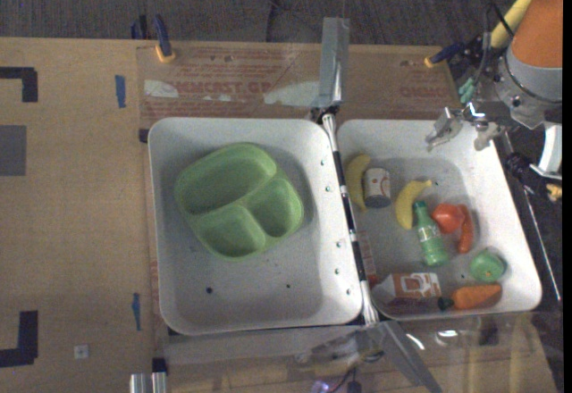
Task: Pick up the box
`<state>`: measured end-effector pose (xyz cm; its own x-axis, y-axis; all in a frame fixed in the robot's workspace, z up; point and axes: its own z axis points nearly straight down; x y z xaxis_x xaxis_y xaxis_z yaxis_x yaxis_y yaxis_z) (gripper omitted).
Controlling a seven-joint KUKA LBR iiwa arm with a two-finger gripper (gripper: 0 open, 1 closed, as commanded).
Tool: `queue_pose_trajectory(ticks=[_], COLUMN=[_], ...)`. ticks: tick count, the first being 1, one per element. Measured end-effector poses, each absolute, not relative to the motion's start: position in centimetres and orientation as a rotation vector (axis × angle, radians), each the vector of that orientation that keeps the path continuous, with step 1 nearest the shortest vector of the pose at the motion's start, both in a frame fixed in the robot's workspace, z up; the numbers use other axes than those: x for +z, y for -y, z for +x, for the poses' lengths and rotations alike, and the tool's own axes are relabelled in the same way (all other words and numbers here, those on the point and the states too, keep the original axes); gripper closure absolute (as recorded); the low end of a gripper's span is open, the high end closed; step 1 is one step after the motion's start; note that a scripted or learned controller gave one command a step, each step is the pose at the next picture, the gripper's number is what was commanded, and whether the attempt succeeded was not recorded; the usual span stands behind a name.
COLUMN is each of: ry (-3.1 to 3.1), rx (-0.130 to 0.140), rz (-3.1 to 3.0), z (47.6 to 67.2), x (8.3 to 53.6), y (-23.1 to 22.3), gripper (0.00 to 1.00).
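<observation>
We look down at a slant on a brown worktop (71,204) that carries 2 shallow white bins side by side. The left bin (179,293) holds 1 green divided plate (238,200) with 3 compartments, lying toward the bin's upper left.

The right bin (500,186) holds the small items. The box (411,286), an orange and white carton, lies flat on its side against the bin's near wall, toward the left corner. Just right of it, touching or nearly touching its end, lies an orange carrot (475,296). Above the carrot sits a small green round item (487,266). A green bottle (429,238) lies in the middle of the bin, with a red and orange piece (454,220) just beside it on the right. 2 yellow bananas lie nearby: 1 (357,179) near the bin's left wall, the other (409,202) beside the bottle's top. Between them stands a small can (377,187).

The grey arm with its orange band (541,25) comes in from the right. Its pincer (462,128) hovers over the far right edge of the right bin, its 2 fingers spread apart and holding nothing, well apart from the box.
</observation>
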<state>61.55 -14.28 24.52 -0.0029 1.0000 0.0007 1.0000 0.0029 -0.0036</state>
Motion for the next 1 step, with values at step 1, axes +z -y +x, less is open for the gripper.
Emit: queue_pose_trajectory(ticks=[1], ry=[1.594], rx=[0.008], rz=[-2.701], z=[57.82], x=[24.93], y=[17.96], gripper=[0.00])
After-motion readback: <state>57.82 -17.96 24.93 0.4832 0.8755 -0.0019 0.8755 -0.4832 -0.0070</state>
